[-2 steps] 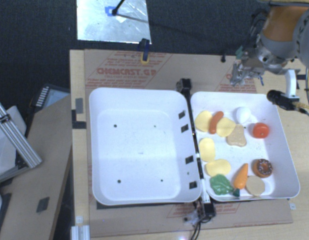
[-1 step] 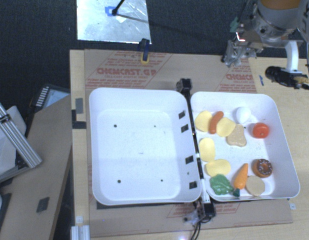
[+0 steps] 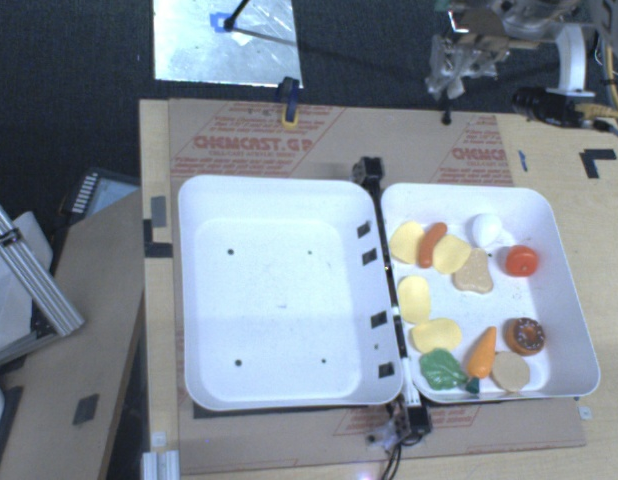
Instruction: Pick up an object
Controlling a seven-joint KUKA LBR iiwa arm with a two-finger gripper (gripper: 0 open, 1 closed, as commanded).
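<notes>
Carrot (image 3: 481, 352) — smooth orange taper — beside glossy chocolate doughnut (image 3: 525, 336).

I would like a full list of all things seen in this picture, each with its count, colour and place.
Shallow plastic bin: 1, white, left on the bench.
Second shallow plastic bin: 1, white, right, holding all the toy food.
Flat oval chips: 4, yellow, left part of right bin.
Sausage: 1, orange-red, between two upper chips.
Egg: 1, white, top of right bin.
Tomato: 1, red, right of egg.
Bread slice: 1, tan, bin centre.
Doughnut: 1, brown, right side.
Carrot: 1, orange, lower part.
Round cookie: 1, beige, bottom.
Leafy vegetable: 1, green, bottom left corner.
Clamp: 1, blue-yellow, bench's far edge.
Gripper: 1, grey, beyond the right bin.
</notes>
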